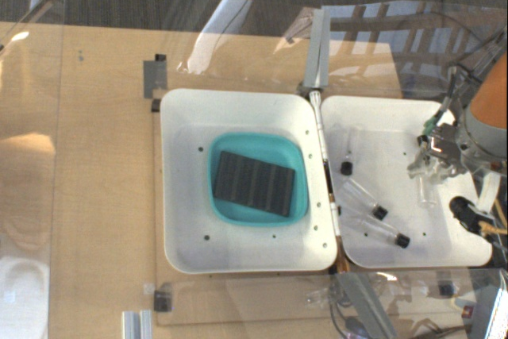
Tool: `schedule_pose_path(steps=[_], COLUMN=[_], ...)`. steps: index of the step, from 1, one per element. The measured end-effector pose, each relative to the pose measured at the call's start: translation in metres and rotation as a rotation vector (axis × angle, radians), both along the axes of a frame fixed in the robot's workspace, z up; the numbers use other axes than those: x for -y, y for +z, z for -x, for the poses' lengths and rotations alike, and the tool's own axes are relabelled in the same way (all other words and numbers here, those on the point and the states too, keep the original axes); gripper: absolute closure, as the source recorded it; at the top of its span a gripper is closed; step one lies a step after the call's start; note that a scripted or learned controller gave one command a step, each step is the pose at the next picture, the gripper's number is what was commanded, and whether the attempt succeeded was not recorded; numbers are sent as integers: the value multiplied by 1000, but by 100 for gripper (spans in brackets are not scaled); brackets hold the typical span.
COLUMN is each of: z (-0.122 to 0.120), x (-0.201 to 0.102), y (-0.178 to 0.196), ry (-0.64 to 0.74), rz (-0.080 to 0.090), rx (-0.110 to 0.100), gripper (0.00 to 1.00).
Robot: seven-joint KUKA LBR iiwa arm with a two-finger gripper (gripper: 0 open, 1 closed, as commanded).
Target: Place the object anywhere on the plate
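Two white bins sit side by side here, and the left bin (178, 194) is the handy landmark for everything else. Right in the middle of it is a teal plate (298, 171), square-ish with rounded corners, and lying flat on the plate is a dark ribbed slab (254, 182), turned a little off the plate's edges. So if that slab is the object meant by the task, it's already where it belongs: fully on the plate, nothing hanging over the rim. It looks like it landed flat, which is probably why it sits so stable in the shallow dish.

To the right of the left bin, touching it along the shared edge, is the right bin (373, 119). It holds a few clear tubes with black caps (373, 210), scattered loosely toward the side nearest the left bin, apart from each other. Those read as spare items rather than the job at hand, though that's a guess.

The arm (486, 111) is way over at the far side of the right bin, well apart from the left bin and the plate. The gripper (432, 163) hangs above the right bin's floor, and honestly the metal bits blur together too much to tell how it's set. Nothing is visibly caught in it. Judging by that, the placing looks basically finished, with the arm parked clear of the plate.
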State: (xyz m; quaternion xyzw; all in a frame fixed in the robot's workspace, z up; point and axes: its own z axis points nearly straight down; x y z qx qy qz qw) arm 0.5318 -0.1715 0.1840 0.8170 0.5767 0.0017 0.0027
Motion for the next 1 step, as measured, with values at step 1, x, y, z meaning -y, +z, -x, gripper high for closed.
schedule_pose_path(steps=[1], z=[0], x=[0], y=[0], ry=[0], rz=[0], rx=[0], gripper=[0])
